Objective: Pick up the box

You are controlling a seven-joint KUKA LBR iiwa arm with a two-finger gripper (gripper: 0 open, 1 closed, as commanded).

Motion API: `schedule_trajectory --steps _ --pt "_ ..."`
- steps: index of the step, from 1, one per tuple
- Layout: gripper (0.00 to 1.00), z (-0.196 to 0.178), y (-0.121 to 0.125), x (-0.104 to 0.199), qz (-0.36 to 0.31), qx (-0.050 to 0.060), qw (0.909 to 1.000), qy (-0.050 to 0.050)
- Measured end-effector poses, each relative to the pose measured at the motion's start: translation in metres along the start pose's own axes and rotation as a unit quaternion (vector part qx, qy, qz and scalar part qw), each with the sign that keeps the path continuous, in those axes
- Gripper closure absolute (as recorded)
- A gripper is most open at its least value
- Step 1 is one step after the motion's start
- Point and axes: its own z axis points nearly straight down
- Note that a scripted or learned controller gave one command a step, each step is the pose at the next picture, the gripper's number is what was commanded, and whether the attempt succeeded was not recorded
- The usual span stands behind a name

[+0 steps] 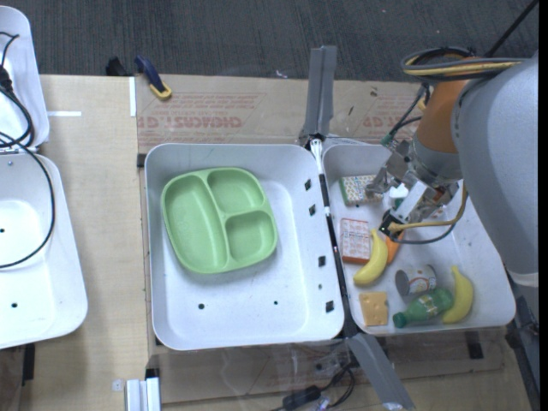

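Left bin: holds a green divided plate lying flat, toward its far left.
Right bin: touches the left bin along a shared edge.
Arm: grey, orange band above the wrist, reaching in from the right over the right bin's far part.
Gripper: low over the far middle of the right bin, pointing down and left; finger state hidden.
Box: small, red and white, flat by the right bin's left wall, just left of the gripper.
Second box: pale with green print, far of the red one.
Bananas: one touching the red box's near right corner, another near the right wall.
Green bottle: on its side, beside the right banana.
Can: just far of the bottle.
Cracker-like square: near left corner.
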Motion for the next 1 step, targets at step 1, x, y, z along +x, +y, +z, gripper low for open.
schedule_trajectory --steps 1 --pt "0.0 0.0008 0.0349 0.012 -0.076 0.006 0.9971 -0.002"
